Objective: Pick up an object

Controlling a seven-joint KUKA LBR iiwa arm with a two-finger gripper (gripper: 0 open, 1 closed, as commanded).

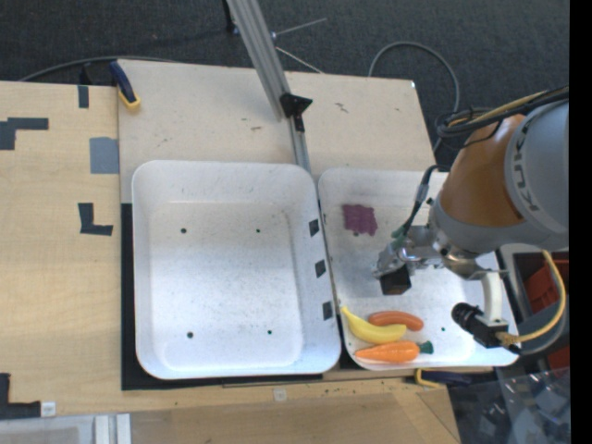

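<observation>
Pincer over the right bin, above a pale table on dark carpet.

The pincer [396,274] hung low in the right bin [370,185] — whether its fingers were apart or together could not be told. A yellow banana [366,326], a red sausage [398,320] and a carrot [388,352] lay together near the front rim; a purple object [360,218] lay farther back. No readable writing showed.

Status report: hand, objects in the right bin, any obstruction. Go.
Hand low over right bin, nothing seen in its grip. Purple piece behind it; banana, sausage, carrot at the front edge. Nothing blocking.
</observation>
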